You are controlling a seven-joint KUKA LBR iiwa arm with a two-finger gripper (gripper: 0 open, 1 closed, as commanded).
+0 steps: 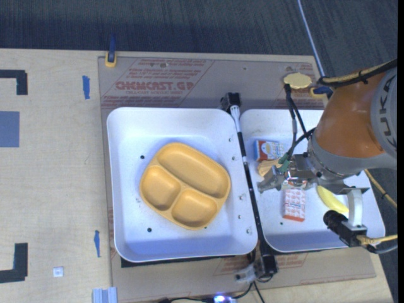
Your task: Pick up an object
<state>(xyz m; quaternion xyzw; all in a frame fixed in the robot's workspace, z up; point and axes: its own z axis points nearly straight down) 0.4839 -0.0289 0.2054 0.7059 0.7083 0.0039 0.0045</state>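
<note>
Gripper (pixel 270 180) hovers low in the right bin (pixel 372 226), fingers seemingly spread and empty, beside the red-and-white packet (pixel 294 205); next, I'd judge, it must settle and close.

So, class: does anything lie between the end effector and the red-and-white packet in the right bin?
Nothing visible does. The end effector hangs over the right bin, just left of the red-and-white packet, with bare bin floor between them. The blue-and-red packet lies farther up, and the banana sits to the packet's right.
</note>
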